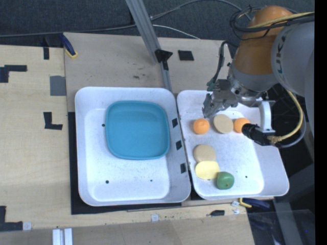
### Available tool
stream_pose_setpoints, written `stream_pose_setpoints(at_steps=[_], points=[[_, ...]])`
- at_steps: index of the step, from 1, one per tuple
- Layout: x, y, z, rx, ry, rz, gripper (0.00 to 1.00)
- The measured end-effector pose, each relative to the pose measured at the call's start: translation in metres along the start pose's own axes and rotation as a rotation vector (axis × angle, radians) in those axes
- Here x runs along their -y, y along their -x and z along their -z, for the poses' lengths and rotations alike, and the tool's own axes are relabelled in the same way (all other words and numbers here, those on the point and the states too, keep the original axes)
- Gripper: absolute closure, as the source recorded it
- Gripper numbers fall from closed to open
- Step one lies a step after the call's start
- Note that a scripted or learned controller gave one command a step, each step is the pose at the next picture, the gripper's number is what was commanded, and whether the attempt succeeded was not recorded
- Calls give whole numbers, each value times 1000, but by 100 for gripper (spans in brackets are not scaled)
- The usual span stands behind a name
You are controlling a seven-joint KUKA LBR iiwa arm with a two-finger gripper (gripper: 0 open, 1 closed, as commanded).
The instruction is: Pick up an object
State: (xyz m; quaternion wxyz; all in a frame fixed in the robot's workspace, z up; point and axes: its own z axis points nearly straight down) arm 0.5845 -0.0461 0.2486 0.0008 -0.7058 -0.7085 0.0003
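On the bench (36, 137) before you sit two shallow white bins side by side. Your left bin (92, 188) carries a blue plate (137, 129) lying flat near its middle. Your right bin (265, 177) carries the loose things: an orange ball (201, 126), a pale beige disc (223, 123) touching or nearly touching it at three o'clock, and a second orange piece (239, 125) just beyond that, partly behind a black fitting on the arm. Toward six o'clock from these lie a tan round (204, 152), a yellow round (206, 169) just below it, and a green ball (224, 180) beside the yellow one.

Your arm reaches in from three o'clock, and the end effector (214, 105) hangs over the upper part of the right bin. It carries nothing that can be seen; whether it stands wide or narrow you cannot tell from this slant.

What the coming move likely turns on: the nearest candidates, the orange ball and the beige disc, lie just toward six o'clock from the end effector, close beneath it. Both are round, so no long axis dictates wrist angle. They crowd each other, which may spoil a clean pick.
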Motion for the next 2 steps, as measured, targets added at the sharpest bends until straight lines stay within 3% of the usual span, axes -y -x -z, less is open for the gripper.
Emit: stream_pose_setpoints(at_steps=[1, 2], points=[[10, -54, 4, 0, 1, 1, 100], [22, -102, -18, 0, -1, 0, 100]])
